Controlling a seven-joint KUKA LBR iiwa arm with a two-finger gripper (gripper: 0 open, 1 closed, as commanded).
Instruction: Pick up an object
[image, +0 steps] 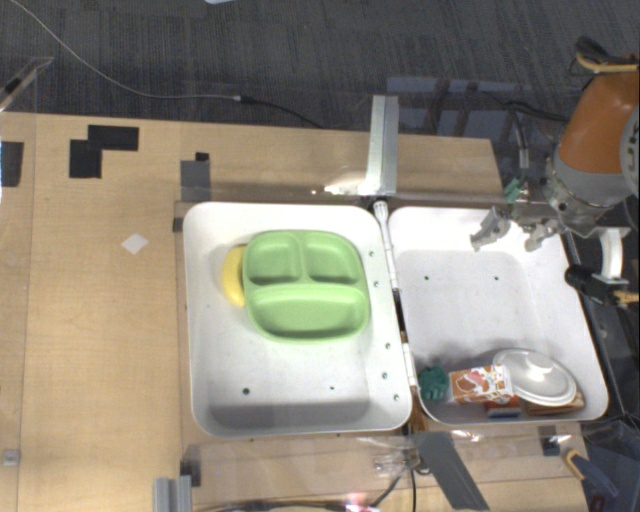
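In the left bin (290, 400) lies a green divided plate (304, 283), and a yellow object (232, 275) peeks out from under its left edge. The right bin (470, 300) holds three things along its near edge: a small dark green object (433, 381), an orange and white carton (484, 386) and a white round lid or bowl (541, 378). My gripper (512, 231) hangs over the far right part of the right bin, open, with nothing between its fingers. It is well away from the objects at the bin's near edge.
A metal post (383, 145) stands at the back between the two bins. The arm's orange band (596, 120) and grey wrist are at the right edge. Black marks and a wooden bench top (90, 300) lie to the left.
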